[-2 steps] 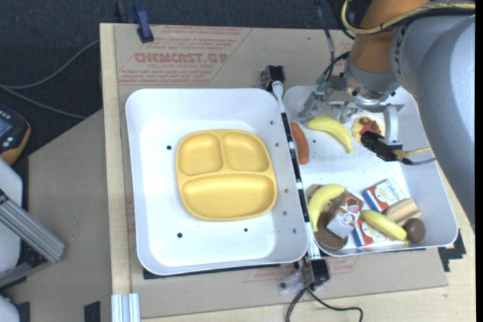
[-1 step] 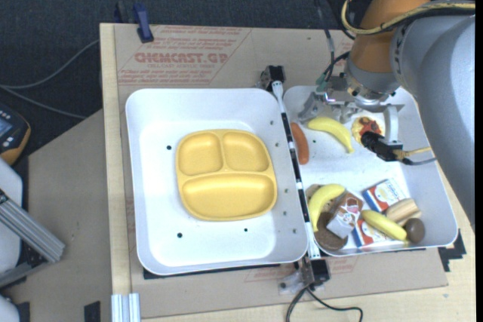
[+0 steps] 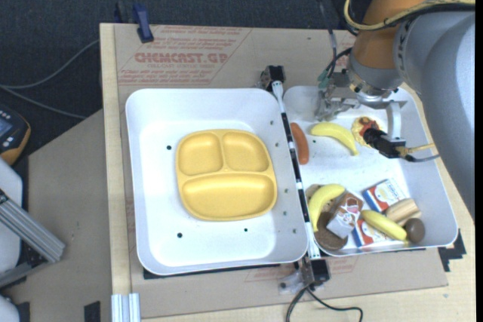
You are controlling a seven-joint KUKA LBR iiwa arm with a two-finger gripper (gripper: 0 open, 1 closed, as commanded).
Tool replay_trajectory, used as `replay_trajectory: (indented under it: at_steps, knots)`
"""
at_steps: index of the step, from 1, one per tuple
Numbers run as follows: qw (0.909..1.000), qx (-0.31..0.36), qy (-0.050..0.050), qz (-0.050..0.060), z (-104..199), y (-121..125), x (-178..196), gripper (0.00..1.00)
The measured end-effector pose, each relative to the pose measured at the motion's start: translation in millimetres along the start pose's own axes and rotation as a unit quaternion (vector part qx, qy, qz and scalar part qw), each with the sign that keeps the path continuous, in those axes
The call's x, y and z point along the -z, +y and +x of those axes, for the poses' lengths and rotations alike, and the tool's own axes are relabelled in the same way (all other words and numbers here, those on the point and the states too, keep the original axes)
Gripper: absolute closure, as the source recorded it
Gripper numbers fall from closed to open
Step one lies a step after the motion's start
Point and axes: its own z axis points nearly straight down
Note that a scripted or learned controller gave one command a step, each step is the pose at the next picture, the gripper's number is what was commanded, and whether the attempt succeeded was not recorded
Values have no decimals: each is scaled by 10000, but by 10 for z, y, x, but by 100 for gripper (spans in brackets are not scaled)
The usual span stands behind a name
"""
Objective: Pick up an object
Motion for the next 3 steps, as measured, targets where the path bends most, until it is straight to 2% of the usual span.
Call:
replay_trajectory:
  at_steps: [1, 2, 3]
  knots:
    - [10000, 0, -1, 8, 0, -4, -9, 0]
    - [10000, -22, 14, 55, -118, -454, -121, 0]
    - [10000, -14, 12, 20, -106, -425, -6, 100]
